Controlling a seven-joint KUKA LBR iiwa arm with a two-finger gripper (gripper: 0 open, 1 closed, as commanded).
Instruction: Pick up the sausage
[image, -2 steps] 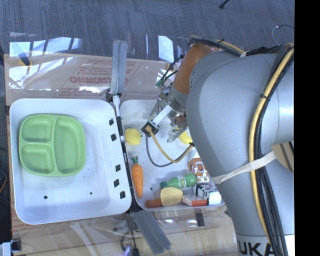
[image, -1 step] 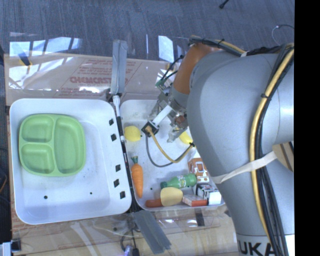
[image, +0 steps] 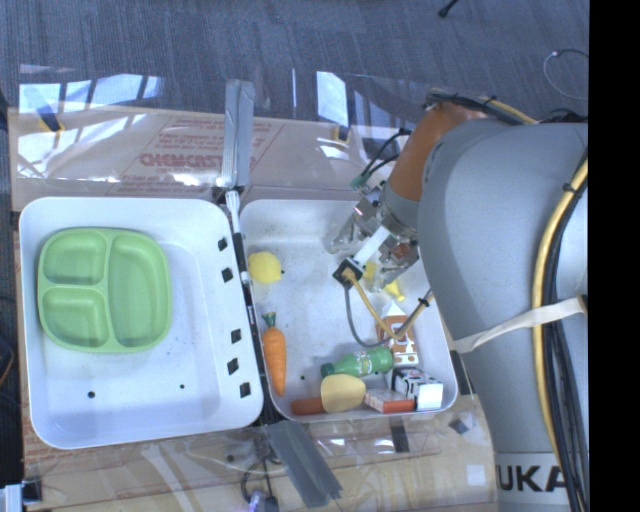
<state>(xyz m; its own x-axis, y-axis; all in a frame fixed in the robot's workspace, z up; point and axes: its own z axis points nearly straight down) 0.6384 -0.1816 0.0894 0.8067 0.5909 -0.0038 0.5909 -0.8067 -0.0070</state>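
Grey arm (image: 500, 300) lettered "UKA" (partly cut off), tool (image: 372, 245) in right bin (image: 300, 300), jaw state perhaps unreadable, cannot tell.

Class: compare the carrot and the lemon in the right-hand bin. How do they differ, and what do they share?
Colour: the long orange toy carrot has a green top; the round yellow toy lemon is yellow all over.
Shape: the carrot is slim and tapered; the lemon is stubby and rounded.
Place: the lemon lies farther up the bin; the carrot lies below it.
Shared: both rest near the left wall of the right-hand white bin.
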